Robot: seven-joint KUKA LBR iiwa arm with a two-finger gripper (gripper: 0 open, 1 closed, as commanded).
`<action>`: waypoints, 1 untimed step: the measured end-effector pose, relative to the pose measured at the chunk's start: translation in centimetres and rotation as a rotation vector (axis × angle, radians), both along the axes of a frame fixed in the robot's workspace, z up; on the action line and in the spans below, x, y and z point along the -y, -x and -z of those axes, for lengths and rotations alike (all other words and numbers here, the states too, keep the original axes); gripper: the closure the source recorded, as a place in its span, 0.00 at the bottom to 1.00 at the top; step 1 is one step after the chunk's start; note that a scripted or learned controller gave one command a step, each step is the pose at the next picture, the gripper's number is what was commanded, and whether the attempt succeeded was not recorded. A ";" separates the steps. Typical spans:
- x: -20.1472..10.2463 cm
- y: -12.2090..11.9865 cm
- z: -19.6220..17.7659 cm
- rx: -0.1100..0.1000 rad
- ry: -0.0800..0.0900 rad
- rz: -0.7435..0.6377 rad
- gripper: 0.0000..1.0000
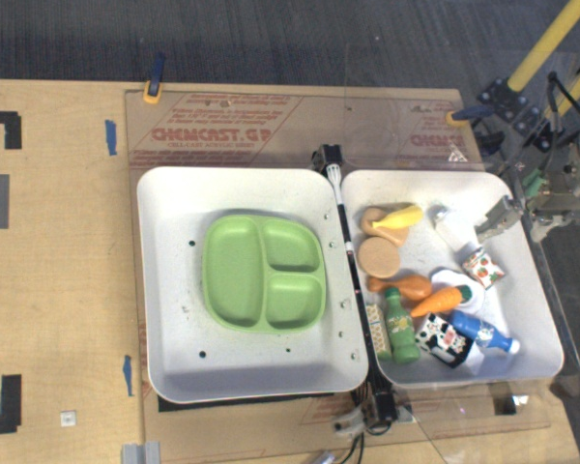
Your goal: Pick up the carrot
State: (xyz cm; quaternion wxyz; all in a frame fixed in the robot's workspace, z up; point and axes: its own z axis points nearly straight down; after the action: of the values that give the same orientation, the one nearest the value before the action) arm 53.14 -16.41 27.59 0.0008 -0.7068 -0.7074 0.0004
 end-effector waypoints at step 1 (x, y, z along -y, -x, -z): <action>-2.6 5.5 16.5 -0.008 -0.004 -0.107 0.00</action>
State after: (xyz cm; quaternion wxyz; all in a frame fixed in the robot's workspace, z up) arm 47.67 -13.77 11.12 0.0048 -0.6679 -0.7442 0.0018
